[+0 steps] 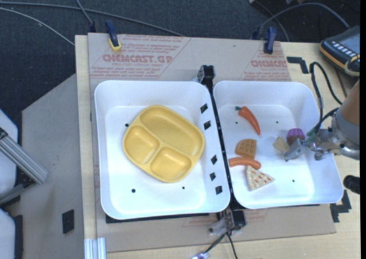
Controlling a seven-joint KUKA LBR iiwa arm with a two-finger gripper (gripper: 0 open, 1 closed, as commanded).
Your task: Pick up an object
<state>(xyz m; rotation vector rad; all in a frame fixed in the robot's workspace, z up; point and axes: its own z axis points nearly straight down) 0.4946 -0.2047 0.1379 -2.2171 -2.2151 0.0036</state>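
Two clamps, blue clamp (112, 35) and second clamp (269, 39), grip the cardboard sheet (171, 58) (upper frame edge); cables (80, 0) cross the dark floor.

Grey robot arm w/ metal two-finger gripper (294, 153) reaches in from right edge, wrist low and roughly level, fingers pointing left. Finger gap too small to judge.

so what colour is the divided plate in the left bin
Yellow; the three-compartment plastic plate shows best in the camera view.
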